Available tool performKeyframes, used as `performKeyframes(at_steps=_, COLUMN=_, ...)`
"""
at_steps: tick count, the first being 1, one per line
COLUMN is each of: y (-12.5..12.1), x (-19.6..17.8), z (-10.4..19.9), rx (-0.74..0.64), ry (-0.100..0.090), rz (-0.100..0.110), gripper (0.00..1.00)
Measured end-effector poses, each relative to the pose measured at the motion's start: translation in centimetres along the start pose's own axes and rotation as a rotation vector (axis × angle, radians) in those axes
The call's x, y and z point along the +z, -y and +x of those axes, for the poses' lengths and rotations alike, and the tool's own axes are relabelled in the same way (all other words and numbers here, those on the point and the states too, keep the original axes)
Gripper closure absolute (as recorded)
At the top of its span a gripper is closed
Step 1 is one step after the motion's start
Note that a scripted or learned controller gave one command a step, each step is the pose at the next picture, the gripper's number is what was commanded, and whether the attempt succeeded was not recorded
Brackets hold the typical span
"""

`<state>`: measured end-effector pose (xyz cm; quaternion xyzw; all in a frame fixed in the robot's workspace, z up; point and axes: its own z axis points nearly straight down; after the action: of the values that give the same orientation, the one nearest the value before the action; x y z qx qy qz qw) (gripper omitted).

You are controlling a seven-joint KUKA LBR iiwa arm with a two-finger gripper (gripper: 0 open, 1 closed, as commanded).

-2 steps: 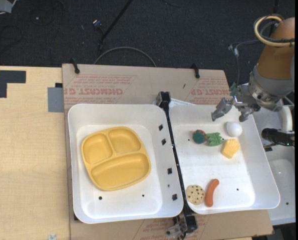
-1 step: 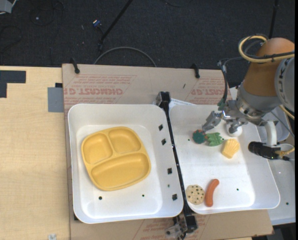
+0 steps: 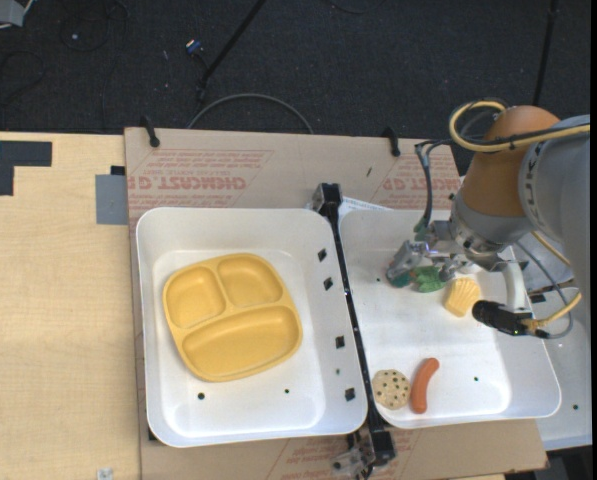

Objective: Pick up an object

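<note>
Bins: 2 shallow white bins side by side on the bench, left bin (image 3: 168,238) and right bin (image 3: 518,388), their inner walls meeting along a dark divider.
Left bin contents: 1 yellow divided tray (image 3: 232,314) with 3 compartments, 2 small ones at the far side and 1 long one at the near side; it lies flat and slightly turned.
Right bin contents: 4 loose things, namely 1 orange sausage-shaped toy (image 3: 423,384), 1 round speckled cookie (image 3: 390,387), 1 pale yellow ridged piece (image 3: 462,295) and 1 green item (image 3: 425,280).
Sausage axis: long axis runs from near-left to far-right, almost upright in the view, its upper end tipped a little to the right.
Sausage place: near the front wall of the right bin, just beside the cookie on the cookie's right.
Yellow piece: sits near the middle of the right bin, just right of the green item, its narrower end toward the near side.
Green item: lies under the tool at the far-left part of the right bin; its shape is hard to make out, possibly a leafy toy.
Arm: 1 grey arm (image 3: 558,183) with an orange band reaches in from the right.
Gripper: 1 gripper (image 3: 418,264), low over the green item; I cannot tell whether it is released or clenched.
</note>
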<state>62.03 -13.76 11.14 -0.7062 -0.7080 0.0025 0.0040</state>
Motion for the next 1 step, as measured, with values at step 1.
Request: performKeyframes(at_steps=1, y=-0.22, x=1.99, z=-0.12, rx=0.002, ry=0.006, rz=-0.011, gripper=0.00)
